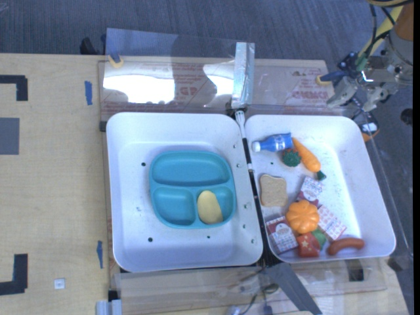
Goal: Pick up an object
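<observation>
Pincer (365, 84) hung past right bin's (377, 195) far corner, grip state impossible to tell, lemon (209, 207) sat in tray (190, 169), bottle (272, 143), carrot (306, 155), pumpkin (302, 216) lay in right bin

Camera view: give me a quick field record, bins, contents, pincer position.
left bin: holds blue divided tray
tray contents: yellow lemon-like piece in its lower right compartment
right bin: blue bottle, carrot, bread slice, orange pumpkin, sausage, small packets
pincer: above the right bin's far right corner, outside the rim
held object: none seen
task state: nothing picked yet
</observation>
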`<state>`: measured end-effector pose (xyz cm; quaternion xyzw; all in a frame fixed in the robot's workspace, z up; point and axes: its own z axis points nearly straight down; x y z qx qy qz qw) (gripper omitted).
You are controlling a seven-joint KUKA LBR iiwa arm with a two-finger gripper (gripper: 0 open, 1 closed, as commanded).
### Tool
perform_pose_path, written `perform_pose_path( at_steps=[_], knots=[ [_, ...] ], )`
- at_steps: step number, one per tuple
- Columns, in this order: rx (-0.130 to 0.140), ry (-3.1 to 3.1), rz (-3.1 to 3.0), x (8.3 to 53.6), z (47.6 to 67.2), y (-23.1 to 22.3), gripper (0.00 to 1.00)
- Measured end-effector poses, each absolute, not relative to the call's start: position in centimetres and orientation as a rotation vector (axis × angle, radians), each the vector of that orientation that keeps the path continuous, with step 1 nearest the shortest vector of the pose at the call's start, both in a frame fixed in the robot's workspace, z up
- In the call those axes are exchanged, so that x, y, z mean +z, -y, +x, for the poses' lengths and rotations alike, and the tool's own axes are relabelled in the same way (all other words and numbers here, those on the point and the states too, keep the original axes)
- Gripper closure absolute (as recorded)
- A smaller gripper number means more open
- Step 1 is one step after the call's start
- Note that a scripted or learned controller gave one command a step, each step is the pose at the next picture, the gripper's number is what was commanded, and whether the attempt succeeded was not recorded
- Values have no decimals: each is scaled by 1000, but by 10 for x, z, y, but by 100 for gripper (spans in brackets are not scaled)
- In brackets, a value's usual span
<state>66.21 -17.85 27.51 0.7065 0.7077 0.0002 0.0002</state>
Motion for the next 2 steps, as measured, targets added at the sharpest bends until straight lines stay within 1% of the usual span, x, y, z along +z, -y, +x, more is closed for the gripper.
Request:
perform_pose_path(
  at_steps=[1,2],
  knots=[
    [9,-2221,2206,115,670,130,0],
    [23,-2323,2067,103,642,122,0]
  ],
)
